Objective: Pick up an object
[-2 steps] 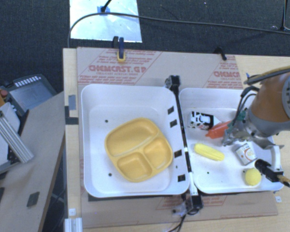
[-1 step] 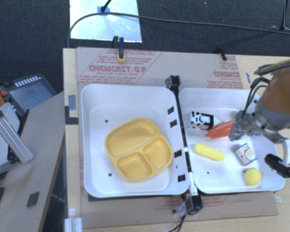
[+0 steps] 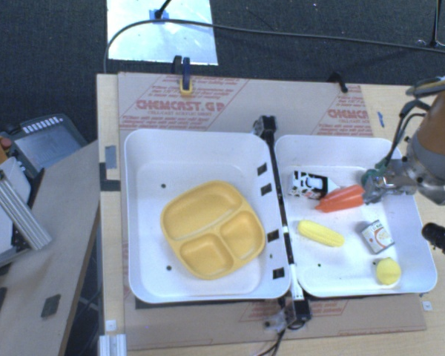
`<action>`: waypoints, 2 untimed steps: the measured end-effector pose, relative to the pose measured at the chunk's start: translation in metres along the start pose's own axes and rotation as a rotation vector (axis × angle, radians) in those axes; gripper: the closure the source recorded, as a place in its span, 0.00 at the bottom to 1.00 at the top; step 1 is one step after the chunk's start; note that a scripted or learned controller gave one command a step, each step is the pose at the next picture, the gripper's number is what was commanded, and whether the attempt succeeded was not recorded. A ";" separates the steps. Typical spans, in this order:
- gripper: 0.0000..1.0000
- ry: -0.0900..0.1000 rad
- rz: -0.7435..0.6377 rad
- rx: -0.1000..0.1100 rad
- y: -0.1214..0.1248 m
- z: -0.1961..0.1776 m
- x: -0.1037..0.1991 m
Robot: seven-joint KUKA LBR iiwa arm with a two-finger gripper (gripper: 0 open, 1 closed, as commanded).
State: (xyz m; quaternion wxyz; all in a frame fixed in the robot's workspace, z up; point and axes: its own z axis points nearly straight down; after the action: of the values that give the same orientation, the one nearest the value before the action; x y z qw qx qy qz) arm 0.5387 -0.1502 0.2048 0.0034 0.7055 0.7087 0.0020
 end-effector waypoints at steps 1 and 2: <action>1.00 0.004 -0.006 0.004 0.002 -0.014 0.055; 1.00 0.004 -0.006 0.005 0.005 -0.005 0.111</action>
State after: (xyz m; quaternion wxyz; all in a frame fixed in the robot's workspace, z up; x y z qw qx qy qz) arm 0.5427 -0.0388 0.2101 0.0001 0.7034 0.7107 0.0015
